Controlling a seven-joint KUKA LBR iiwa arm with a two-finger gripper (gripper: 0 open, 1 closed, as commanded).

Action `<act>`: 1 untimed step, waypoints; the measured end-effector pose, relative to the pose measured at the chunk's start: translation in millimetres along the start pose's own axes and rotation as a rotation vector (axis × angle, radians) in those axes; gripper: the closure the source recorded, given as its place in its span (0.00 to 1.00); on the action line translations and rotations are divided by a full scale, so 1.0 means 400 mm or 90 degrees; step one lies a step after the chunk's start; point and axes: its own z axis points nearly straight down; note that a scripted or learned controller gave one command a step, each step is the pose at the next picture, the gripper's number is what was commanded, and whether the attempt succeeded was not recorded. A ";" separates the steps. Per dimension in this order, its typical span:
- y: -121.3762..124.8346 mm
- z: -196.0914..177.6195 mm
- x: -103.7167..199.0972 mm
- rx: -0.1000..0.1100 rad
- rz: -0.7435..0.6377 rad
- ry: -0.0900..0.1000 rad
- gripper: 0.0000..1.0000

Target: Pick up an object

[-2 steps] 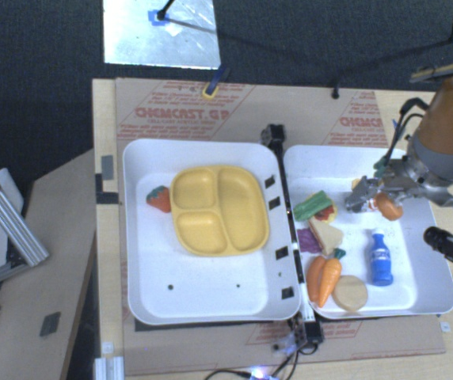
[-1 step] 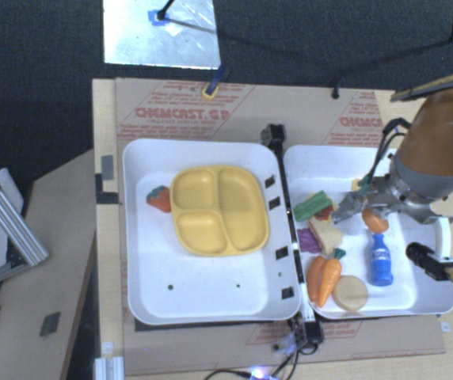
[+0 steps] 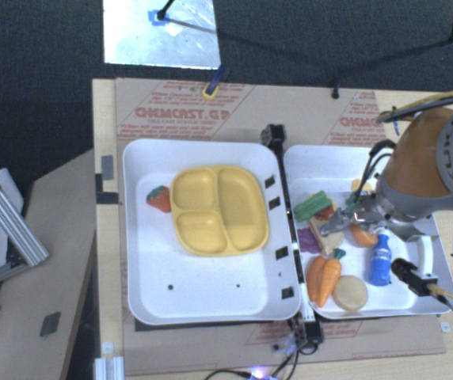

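My gripper [image 3: 339, 222] low in the right bin [image 3: 321, 163]; grip state cannot be told.

Around it lie a green block [image 3: 312, 205], purple piece [image 3: 309, 241], orange ball [image 3: 363, 235], blue bottle [image 3: 380, 260], two carrots [image 3: 322, 277] and a beige disc [image 3: 351, 292]. The left bin [image 3: 143, 236] holds a yellow divided plate [image 3: 217, 210], with a strawberry [image 3: 159, 198] just beside its left edge.

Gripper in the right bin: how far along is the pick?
Done: the gripper is down among the right bin's toys, near the green block and orange piece. In hand: nothing visibly held. Left: grasping and lifting; carrot and blue bottle lie untouched.
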 end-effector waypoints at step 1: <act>0.014 0.025 0.001 -0.007 -0.002 0.000 0.00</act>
